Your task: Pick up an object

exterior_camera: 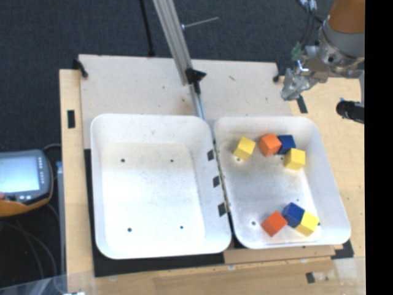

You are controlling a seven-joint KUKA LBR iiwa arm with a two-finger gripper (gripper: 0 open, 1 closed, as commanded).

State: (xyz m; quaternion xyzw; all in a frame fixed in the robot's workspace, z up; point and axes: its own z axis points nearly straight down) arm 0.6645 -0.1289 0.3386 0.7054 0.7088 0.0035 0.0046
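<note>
The arm comes in from the upper right, grey with its orange band up near the top corner, and its gripper hangs over the bare bench just beyond the far edge of the right bin. It is above the bench surface, outside the bin's rim, and nothing sits between its fingers as far as I can see; whether they stand wide or narrow I cannot tell from here, since the metal tip is small and blurred.

All the blocks lie in the right bin, in two groups. Along the far side there is a yellow cube on the left, then an orange cube touching a blue cube on its right, and a second yellow cube just beside and a little nearer than the blue one. Near the front rim another cluster sits close together: an orange cube, a blue cube touching it, and a yellow cube pressed against the blue one on its right. The two groups are well apart, with bare speckled bin floor between them.

The left bin lies right beside the right one, their rims meeting down the middle. A slanted aluminium bar rises from the bench behind the bins. Off the bench's left edge sits a small handheld screen.
</note>
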